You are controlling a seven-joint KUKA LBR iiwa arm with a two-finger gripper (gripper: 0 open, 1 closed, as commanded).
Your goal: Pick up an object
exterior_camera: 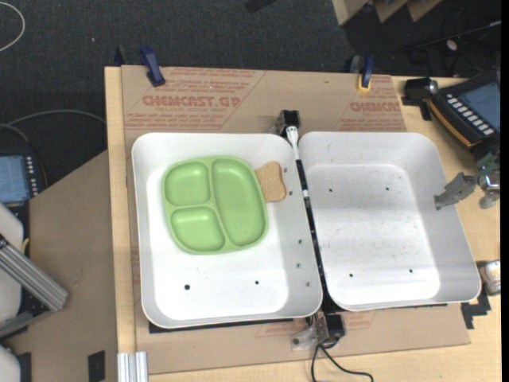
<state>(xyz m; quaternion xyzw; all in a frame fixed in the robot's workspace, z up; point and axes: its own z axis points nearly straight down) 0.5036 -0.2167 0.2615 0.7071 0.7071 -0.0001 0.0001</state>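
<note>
I see 2 shallow white bins side by side on the bench [238, 94]. The left bin [159, 293] holds both candidate objects: a green plate with 3 compartments [215, 205], lying flat in the upper half, and a tan sponge-like block [273, 181] that touches the plate's upper right rim, just beside the divider between the bins. I judge that this grouping keeps all pickable items inside 1 walled area, so a dropped item stays contained. The right bin [445, 277] carries no objects.

The hand [460, 188] sits at the right edge of the view, over the right rim of the right bin, well apart from both objects. Nothing lies between its fingers. I cannot tell from this view whether it is released or clenched.
</note>
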